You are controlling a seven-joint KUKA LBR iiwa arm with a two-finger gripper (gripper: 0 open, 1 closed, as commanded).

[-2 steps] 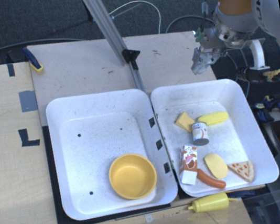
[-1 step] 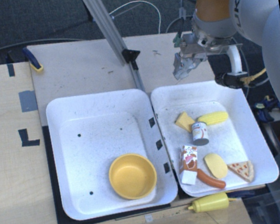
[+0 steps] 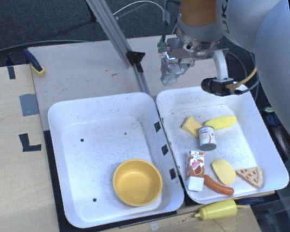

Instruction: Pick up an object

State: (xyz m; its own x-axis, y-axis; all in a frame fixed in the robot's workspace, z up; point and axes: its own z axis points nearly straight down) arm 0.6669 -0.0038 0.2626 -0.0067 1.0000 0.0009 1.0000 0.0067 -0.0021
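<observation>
My gripper (image 3: 172, 74) hangs above the back rim of the right bin (image 3: 256, 121), near its far left corner, with nothing visible between its fingers. Below it in that bin lie a cheese wedge (image 3: 191, 126), a corn cob (image 3: 221, 123), a small tin can (image 3: 207, 137), a red-and-white carton (image 3: 196, 169), a sausage (image 3: 218, 186), a yellow oval piece (image 3: 223, 171) and a pizza slice (image 3: 250, 176). A yellow bowl (image 3: 137, 182) sits in the left bin (image 3: 80, 123).
A yellow mustard bottle (image 3: 218, 210) lies on the bench just in front of the right bin. A slanted metal pole (image 3: 110, 25) rises behind the bins' shared edge. A blue-and-yellow clamp (image 3: 34, 62) sits at the bench's back left.
</observation>
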